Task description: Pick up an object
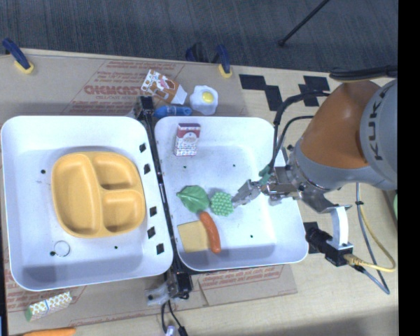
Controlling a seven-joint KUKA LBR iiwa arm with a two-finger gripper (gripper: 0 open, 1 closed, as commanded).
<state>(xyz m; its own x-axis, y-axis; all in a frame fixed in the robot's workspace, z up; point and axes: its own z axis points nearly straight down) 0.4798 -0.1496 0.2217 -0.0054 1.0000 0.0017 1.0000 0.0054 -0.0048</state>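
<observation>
Metal fingers (243,194) beside bumpy green ball (221,204).

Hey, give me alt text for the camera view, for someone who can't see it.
The gripper reaches into the right bin beside a green ball, a leaf, a sausage and a small carton. The left bin holds a yellow tray.
</observation>
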